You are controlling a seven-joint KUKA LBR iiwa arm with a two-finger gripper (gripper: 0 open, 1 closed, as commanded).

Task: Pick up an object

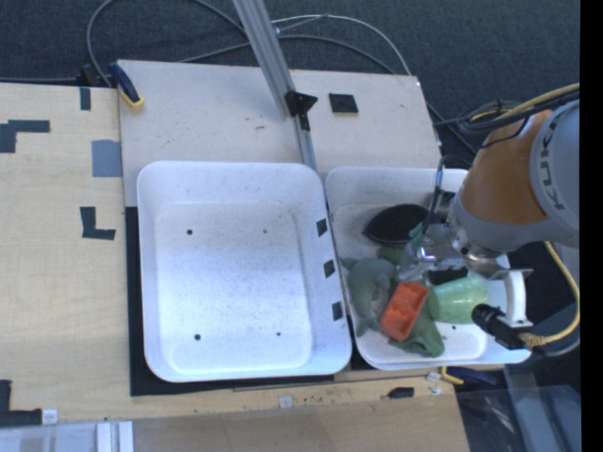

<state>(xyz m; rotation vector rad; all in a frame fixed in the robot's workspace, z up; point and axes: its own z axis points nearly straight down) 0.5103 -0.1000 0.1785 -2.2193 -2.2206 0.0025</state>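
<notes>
The right bin holds a black oval object at the back, a grey-green cloth in the middle, an orange block lying on the cloth, and a pale green cup on its side at the right. My gripper reaches in from the right and hangs low over the bin's middle, just in front of the black object and right above the cloth and the orange block. The wrist hides what lies directly under it.
The left bin stands beside the right one, and their rims meet in the middle. A slanted metal pole rises behind the bins. Cables lie at the back and at the right, near the arm.
</notes>
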